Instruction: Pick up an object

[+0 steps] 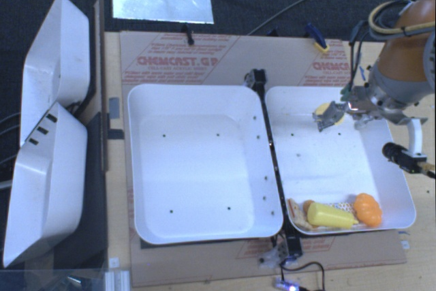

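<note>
My gripper (332, 115) is closed on a yellow piece (323, 110), held above the right bin (300, 167); I judge the pick made and the lift under way; next I must rise steadily without loosening.

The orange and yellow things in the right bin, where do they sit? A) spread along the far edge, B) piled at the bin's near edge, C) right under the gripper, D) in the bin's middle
B: the orange object and the yellow object lie bunched against the near edge of the right bin, well away from the gripper near the far side.
</note>
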Robot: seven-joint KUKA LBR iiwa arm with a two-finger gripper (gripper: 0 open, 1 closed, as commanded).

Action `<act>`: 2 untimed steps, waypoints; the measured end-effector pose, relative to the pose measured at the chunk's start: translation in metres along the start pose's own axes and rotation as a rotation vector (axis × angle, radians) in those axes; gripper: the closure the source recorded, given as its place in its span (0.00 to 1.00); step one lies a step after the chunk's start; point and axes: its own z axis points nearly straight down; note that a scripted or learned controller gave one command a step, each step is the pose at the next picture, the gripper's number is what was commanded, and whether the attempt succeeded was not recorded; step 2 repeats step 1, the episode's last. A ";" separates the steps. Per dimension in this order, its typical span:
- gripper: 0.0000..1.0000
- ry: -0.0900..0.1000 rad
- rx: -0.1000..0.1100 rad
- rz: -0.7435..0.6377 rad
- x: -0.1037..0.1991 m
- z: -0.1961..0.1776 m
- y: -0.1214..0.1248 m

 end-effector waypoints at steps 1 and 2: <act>0.00 -0.001 0.002 0.005 -0.066 0.030 -0.012; 0.00 -0.001 0.002 0.005 -0.066 0.030 -0.012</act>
